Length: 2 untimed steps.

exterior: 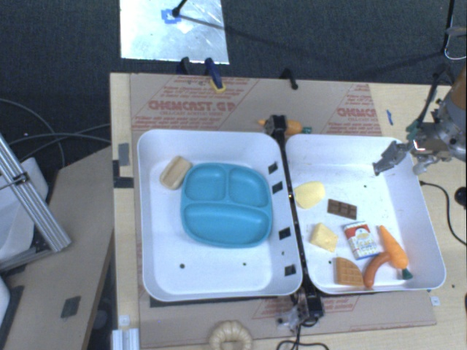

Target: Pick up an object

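Note:
My gripper [403, 163] hangs over the upper right corner of the right bin [343, 150], open, with nothing between its fingers. Below and to its left, several toy foods lie in that bin: a pale yellow piece [309, 194], a brown chocolate bar [341, 209], a cheese wedge [324, 236], a red and white carton [360, 239], a carrot [395, 250], a sausage [372, 268] and a waffle [349, 271]. All of them lie apart from the gripper.
The left bin [157, 268] holds a blue divided plate [225, 203] and a tan bread roll [174, 172]. A beige ring-shaped item [230, 335] lies on the bench in front of the bins. A black clamp [278, 125] sits at the bins' shared far edge.

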{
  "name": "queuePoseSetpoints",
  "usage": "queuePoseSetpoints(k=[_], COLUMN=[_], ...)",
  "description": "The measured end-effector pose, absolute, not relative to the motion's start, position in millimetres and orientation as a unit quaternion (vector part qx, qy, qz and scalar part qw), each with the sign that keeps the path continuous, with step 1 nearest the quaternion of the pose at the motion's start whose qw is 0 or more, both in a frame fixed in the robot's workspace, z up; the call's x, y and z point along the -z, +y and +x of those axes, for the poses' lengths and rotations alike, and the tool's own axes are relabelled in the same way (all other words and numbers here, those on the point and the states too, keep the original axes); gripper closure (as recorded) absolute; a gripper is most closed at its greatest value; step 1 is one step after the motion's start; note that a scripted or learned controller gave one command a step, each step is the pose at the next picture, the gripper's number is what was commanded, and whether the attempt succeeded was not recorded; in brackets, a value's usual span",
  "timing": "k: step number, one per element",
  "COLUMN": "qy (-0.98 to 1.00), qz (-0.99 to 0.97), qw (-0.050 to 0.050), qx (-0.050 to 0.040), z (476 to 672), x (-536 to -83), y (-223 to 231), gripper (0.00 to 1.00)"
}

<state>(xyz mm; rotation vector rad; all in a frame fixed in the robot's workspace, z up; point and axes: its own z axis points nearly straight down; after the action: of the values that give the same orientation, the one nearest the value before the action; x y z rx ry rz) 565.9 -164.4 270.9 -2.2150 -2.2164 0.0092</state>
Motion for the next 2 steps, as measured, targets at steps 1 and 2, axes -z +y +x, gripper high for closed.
queuePoseSetpoints(k=[1, 2], qy=[-0.708, -0.707], qz=[-0.706, -0.707], qw=[-0.001, 0.001], qx=[0.0004, -0.0006], z=[567.9, 563.6], x=[-278, -229], y=[-164, -173], gripper=[0.00, 0.00])
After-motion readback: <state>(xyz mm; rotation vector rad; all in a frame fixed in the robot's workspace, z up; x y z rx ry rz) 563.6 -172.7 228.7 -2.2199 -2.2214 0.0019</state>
